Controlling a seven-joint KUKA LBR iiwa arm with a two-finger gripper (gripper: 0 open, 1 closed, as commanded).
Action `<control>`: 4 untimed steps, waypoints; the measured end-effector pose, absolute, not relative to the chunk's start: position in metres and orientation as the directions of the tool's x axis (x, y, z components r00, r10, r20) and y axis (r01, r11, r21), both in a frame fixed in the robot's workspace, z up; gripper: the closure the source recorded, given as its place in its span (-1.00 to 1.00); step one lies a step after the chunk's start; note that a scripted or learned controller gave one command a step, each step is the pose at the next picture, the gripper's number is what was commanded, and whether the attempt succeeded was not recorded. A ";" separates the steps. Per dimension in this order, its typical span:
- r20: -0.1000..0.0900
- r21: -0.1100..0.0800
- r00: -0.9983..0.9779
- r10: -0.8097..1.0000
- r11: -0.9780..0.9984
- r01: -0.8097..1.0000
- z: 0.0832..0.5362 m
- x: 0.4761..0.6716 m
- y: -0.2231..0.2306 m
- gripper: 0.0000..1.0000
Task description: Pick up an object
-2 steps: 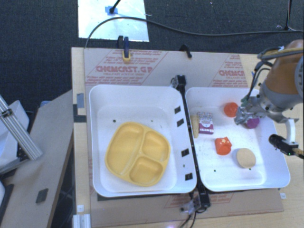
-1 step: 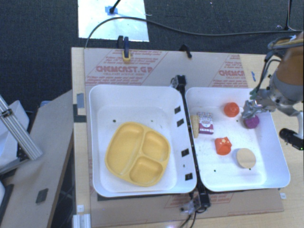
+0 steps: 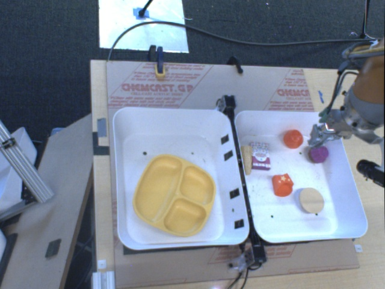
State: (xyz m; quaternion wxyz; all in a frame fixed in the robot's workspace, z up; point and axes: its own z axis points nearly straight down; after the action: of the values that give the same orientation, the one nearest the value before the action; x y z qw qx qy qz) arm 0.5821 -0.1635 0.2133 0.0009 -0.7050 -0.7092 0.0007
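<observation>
Camera view, fixed overhead, slanted: table point(image 3: 198, 77) carries two shallow white bins side by side, w/ a printed protective sheet under them toward the far edge.

Left bin point(image 3: 129, 161): holds one yellow divided tray point(image 3: 174, 194), three compartments, lying flat approx. at bin center, tilted relative to the bin walls.

Right bin point(image 3: 349, 212): holds five items.
- Orange round object point(image 3: 293, 138), near the far wall, right of center.
- Purple round object point(image 3: 319, 154), near the bin's right wall, just beside the orange one on its near-right side.
- Small red/white packet point(image 3: 260, 156), flat, near the bin's left wall, far half.
- Tan wedge-shaped piece point(image 3: 247, 159), just beside the packet, against the left wall.
- Orange-red block point(image 3: 283, 184), approx. bin center.
- Tan disc point(image 3: 311, 200), near-right of the block, toward the near-right corner.

Arm point(image 3: 367, 92): grey w/ orange band, enters from the table's right edge, over the far-right corner of the right bin.

Gripper point(image 3: 322, 136): positioned directly above/behind the purple round object, betw. it and the orange round object. State of fingers: cannot tell; metal parts blur together at this res. No object visibly betw. them. Contact w/ the purple object: cannot tell.

Black clips point(image 3: 227, 106) sit at the seam betw. the bins, far edge. Yellow clamp point(image 3: 159, 62) on the table's far edge, left half.
</observation>
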 end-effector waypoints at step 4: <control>0.002 -0.003 -0.011 1.000 0.011 1.000 0.208 0.599 0.054 1.00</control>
State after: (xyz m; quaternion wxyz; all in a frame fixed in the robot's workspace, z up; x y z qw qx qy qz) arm 0.5994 0.0544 0.2079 0.0016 -0.7033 -0.7109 0.0002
